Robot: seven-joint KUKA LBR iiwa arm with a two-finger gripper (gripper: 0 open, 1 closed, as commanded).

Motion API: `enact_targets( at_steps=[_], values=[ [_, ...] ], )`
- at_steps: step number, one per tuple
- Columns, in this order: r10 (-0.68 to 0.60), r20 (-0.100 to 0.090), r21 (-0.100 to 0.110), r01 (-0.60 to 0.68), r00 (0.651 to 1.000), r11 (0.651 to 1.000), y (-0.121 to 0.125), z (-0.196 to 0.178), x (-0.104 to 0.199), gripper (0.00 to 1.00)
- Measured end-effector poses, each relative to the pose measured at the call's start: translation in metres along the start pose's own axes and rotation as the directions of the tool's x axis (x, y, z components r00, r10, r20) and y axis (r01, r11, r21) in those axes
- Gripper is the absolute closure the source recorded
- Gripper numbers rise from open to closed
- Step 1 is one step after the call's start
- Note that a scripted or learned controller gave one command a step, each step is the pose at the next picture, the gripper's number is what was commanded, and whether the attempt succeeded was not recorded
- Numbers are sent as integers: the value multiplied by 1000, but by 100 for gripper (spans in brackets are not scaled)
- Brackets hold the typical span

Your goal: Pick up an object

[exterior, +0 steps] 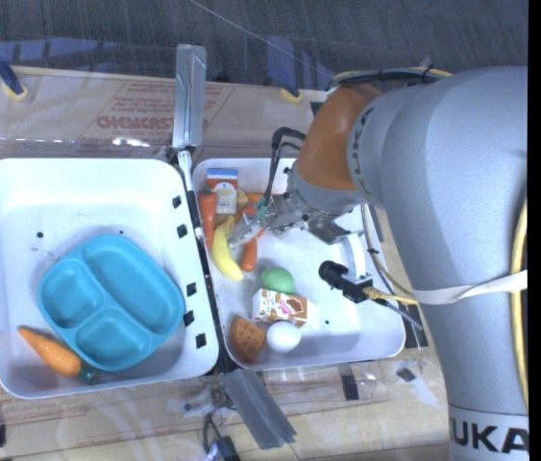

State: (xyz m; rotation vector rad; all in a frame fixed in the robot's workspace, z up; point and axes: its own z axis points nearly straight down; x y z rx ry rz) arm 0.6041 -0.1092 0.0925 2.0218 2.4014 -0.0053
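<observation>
The grey arm (pixel 443 190) reaches in from the right, and its end effector (pixel 256 221) sits low in the right bin (pixel 385 329), among a banana (pixel 224 255) and carrots (pixel 209 214) by the left wall. Whether it is spread or pressed together cannot be told. Near the front lie a green round fruit (pixel 276 279), a small printed carton (pixel 280 307), a white egg (pixel 283 337) and a brown bread piece (pixel 245 338). The left bin (pixel 20 190) holds a blue divided plate (pixel 111 301), with an orange carrot (pixel 49 349) touching its front-left edge.
</observation>
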Motion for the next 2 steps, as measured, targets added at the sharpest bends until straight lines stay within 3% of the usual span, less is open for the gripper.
enact_targets(
  at_steps=[1, 2],
  values=[
    [-5, -3, 1, 5, 1000, 1000, 1, -10, 2, 100],
    [2, -3, -7, -2, 1000, 1000, -2, -104, 24, 100]
  ],
)
